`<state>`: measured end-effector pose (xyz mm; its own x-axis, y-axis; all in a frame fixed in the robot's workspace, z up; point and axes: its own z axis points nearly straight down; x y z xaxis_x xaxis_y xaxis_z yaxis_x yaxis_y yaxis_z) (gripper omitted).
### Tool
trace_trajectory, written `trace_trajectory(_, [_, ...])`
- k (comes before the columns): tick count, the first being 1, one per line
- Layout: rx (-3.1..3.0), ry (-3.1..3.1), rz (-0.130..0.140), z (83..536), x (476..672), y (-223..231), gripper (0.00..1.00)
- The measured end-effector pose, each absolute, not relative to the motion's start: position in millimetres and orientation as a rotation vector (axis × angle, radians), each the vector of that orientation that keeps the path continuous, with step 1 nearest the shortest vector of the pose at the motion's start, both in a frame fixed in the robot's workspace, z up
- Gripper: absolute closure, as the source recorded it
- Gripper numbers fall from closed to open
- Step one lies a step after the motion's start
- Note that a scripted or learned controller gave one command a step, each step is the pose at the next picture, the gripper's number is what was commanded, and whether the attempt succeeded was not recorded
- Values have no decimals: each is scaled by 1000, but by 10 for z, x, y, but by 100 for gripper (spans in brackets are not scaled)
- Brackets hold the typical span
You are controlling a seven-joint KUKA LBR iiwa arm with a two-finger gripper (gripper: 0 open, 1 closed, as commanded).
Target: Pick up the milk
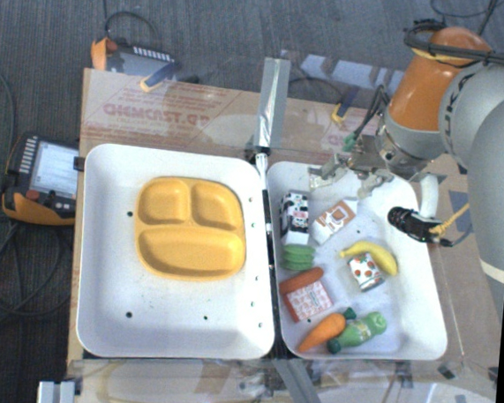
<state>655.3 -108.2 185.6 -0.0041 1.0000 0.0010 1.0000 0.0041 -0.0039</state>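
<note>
Poised over the far edge of the right bin [416, 336], the end effector [354, 171] hangs below the orange band of the arm [475, 94], and whether it is apart or together cannot be told from this slant; nothing shows in its grasp. Going from largest to smallest: the tabletop [154, 116] carries two white bins side by side, the left bin [99, 314] holding a yellow tray [192, 228] with three compartments. The right bin holds the smaller things: the milk [296, 216], a small black-and-white cow-patterned carton, stands near that bin's left wall toward its far end, its long axis running roughly along the wall. Just beside it to the right lies an orange-and-white box [334, 219]; below it sit a green vegetable [298, 257], a red packet [307, 297], a carrot [323, 333] and a green bottle [359, 329], with a banana [371, 255] and a small can [364, 272] further right. The milk lies down and to the left of the end effector in the view, near but apart, with the box closest between them. The coming move likely calls for a shift leftward and a descent, lining up across the carton's narrow width without catching the box.
</note>
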Motion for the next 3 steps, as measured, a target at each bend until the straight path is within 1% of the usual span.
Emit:
trace_trajectory(1, [-2119, -2317, 7, 1818, 6329, -899, 0])
trace_trajectory(2, [-2134, -2348, -27, 1241, 6504, -1379, 0])
trace_trajectory(3, [-2134, -2364, -32, 1157, 6489, -1415, 0])
